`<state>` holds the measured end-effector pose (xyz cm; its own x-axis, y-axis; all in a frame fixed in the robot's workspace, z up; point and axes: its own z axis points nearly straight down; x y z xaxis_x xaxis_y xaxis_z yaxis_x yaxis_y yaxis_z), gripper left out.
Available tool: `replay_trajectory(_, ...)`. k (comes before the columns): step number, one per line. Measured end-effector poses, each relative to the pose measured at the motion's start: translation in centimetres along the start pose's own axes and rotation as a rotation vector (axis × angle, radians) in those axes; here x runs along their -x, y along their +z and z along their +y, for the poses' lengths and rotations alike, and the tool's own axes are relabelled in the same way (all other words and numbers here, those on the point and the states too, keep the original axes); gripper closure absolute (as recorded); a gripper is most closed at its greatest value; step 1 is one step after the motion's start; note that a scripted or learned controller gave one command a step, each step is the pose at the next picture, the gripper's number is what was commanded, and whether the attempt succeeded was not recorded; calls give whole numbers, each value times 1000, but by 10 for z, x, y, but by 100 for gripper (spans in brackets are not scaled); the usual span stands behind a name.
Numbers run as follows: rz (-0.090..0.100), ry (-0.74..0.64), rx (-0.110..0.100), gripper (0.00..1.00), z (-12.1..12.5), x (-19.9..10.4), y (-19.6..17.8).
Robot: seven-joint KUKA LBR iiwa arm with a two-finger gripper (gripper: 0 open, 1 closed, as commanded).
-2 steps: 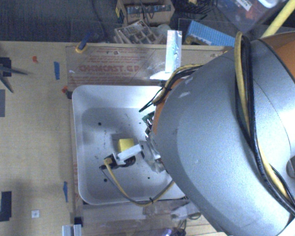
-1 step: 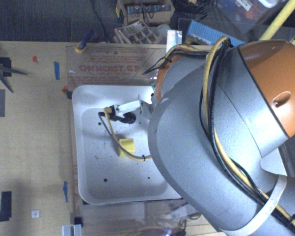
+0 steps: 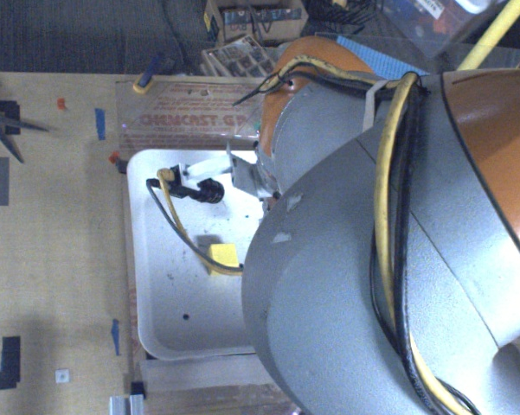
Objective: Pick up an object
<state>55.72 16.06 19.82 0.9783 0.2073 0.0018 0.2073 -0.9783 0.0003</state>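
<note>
So the only pickable thing I can make out is a small yellow block (image 3: 224, 254), sitting on the floor of the white bin (image 3: 151, 266) roughly mid-bin and right up against the edge of the arm's (image 3: 372, 258) grey body. The gripper (image 3: 247, 180) is at the bin's far end, toward the top of the view. From there the block lies toward the bottom of the view and a touch left, near but clearly apart.

The block looks about square from here, so I can't call a long axis. I honestly can't tell if the gripper is released or clenched, because the wrist hides it. Nothing visibly held.

Pose-wise, the arm comes in from the right, huge in the view, with its wrist bent down into the bin. My guess is it'll need to shift toward the near end before dropping. The wooden counter (image 3: 52, 232) on the left has nothing relevant.
</note>
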Motion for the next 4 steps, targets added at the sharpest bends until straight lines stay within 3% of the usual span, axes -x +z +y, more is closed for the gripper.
replay_trajectory(1,4,2,-1,100,49,4,108)
replay_trajectory(2,-1,8,0,100,39,-21,0)
replay_trajectory(3,-5,6,-2,100,61,-19,104)
replay_trajectory(4,-6,6,-2,100,61,-19,94)
